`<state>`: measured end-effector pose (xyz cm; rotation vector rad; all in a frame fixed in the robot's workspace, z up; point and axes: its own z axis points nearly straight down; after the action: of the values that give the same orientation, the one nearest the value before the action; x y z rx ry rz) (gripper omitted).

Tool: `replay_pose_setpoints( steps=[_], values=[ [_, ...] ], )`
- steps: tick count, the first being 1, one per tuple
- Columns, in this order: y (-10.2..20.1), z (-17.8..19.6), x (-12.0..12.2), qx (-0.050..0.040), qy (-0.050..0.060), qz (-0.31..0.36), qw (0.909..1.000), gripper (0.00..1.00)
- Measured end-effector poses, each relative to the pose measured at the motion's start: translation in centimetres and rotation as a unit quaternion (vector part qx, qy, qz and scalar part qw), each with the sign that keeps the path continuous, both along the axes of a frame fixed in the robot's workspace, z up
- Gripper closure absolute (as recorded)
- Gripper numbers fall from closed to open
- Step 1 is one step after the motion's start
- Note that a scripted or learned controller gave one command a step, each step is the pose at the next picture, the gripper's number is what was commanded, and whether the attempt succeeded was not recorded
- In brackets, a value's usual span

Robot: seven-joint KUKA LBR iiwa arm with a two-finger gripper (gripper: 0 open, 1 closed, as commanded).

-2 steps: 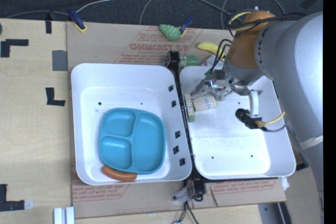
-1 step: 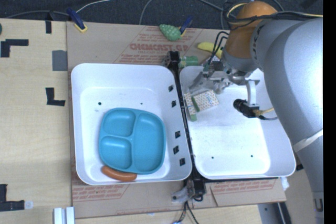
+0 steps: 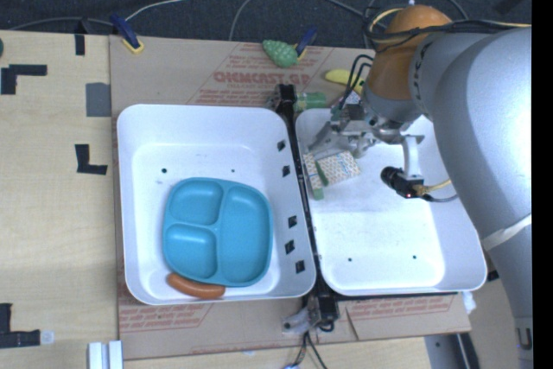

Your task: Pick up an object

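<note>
Gripper (image 3: 339,144) low in the right bin (image 3: 380,238), over a small patterned packet (image 3: 335,168) near the divider.

The packet lies flat at about ten o'clock in that bin, close to the wall; whether the gripper is apart or together I cannot tell. Judged risks: flat packet slipping out, or the gripper scraping the wall. The blue plate (image 3: 216,231) and orange sausage (image 3: 195,286) sit in the left bin (image 3: 147,186), at six o'clock.
</note>
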<state>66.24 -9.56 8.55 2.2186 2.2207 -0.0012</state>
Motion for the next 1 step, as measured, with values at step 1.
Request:
replay_pose_setpoints(
  steps=[1],
  values=[
    [-0.01, 1.02, 0.02, -0.0005, 0.0, 0.001, 1.0, 1.0]
  ],
)
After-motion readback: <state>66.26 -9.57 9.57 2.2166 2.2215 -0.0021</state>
